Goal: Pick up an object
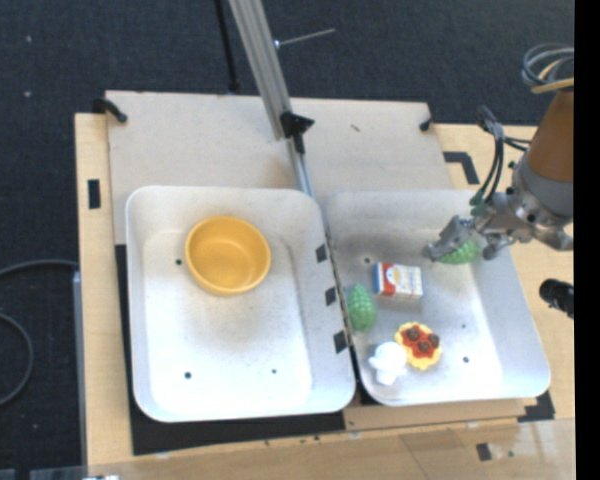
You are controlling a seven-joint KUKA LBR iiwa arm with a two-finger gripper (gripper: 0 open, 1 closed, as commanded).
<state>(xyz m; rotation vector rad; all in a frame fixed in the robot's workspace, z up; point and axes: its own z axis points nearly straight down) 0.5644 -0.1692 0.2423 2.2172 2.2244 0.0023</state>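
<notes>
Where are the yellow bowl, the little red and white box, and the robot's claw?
yellow bowl (228, 255): camera view, on the bowl's inside floor.
red and white box (398, 281): camera view, on the box's top face.
claw (458, 247): camera view, midway between its fingertips, by a green object.

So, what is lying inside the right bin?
In the right bin: a small carton, a green toy, a white object, a yellow and red toy. The gripper partly covers another green object.
</notes>
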